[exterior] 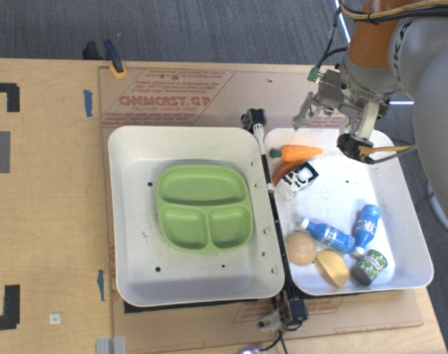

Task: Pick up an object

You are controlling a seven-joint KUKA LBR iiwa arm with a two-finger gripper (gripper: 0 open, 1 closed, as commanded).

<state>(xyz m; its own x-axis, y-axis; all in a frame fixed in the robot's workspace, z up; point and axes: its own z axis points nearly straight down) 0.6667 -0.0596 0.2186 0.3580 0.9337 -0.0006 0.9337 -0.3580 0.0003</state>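
Orange carrot [301, 153] (partly hidden) lies below the gripper [334, 116].

Right white bin [412, 220], contents:
- orange plastic carrot [301, 153], lying flat at the far left corner;
- black-and-white box [300, 177], just beside it;
- two blue bottles [329, 235] [366, 224], lying mid-bin;
- round tan ball [301, 248], yellow wedge [332, 268] and dark green can [370, 265], along the near edge.

Robotics lab: plywood bench [47, 198], taped markers, two white bins [128, 198], grey carpet [172, 13], cabled arm [401, 43].
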